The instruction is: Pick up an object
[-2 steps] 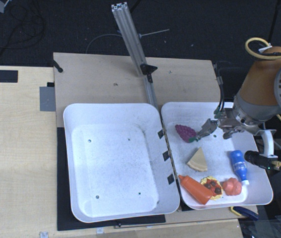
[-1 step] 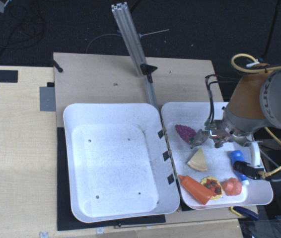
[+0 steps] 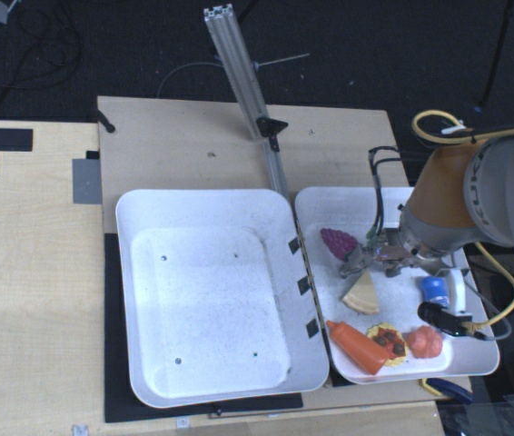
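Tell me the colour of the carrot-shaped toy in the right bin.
Orange, the carrot-shaped toy shows best in the camera view.

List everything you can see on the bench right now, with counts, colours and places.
bins: 2, white, side by side on the bench
grapes: 1, purple, right bin, upper left
wedge: 1, tan, right bin, middle
carrot: 1, orange, right bin, bottom left
pizza: 1, yellow and dark, beside the carrot
red item: 1, right bin, bottom right
blue item: 1, right bin, right side
arm: 1, grey with orange band, from the right
pincer: 1, above the wedge
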`<state>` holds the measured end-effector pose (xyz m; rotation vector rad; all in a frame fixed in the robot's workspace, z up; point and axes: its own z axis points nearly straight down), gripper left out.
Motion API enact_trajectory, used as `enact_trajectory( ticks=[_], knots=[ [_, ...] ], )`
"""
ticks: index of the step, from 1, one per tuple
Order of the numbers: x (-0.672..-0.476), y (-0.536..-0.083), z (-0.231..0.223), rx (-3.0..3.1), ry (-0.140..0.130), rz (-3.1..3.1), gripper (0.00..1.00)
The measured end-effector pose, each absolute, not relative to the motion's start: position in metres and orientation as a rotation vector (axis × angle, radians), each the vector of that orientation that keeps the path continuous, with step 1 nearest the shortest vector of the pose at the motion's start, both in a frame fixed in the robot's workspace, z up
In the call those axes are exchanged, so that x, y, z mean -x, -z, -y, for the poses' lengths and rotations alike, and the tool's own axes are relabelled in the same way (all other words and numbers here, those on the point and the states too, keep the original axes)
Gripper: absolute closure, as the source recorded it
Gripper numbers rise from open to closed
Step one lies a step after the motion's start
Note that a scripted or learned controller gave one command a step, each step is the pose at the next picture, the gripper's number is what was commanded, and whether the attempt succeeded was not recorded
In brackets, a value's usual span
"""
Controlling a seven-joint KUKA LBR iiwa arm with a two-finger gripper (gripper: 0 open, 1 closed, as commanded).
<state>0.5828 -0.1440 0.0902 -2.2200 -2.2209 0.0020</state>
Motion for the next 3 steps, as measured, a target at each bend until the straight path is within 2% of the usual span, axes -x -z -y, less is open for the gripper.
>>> enact_trajectory(
  ticks=[1,3],
  knots=[
    [-0.583,-0.102,0.145,2.224,0.001,2.220,1.00],
    [-0.592,-0.203,0.141,2.224,0.003,2.223,1.00]
  ],
)
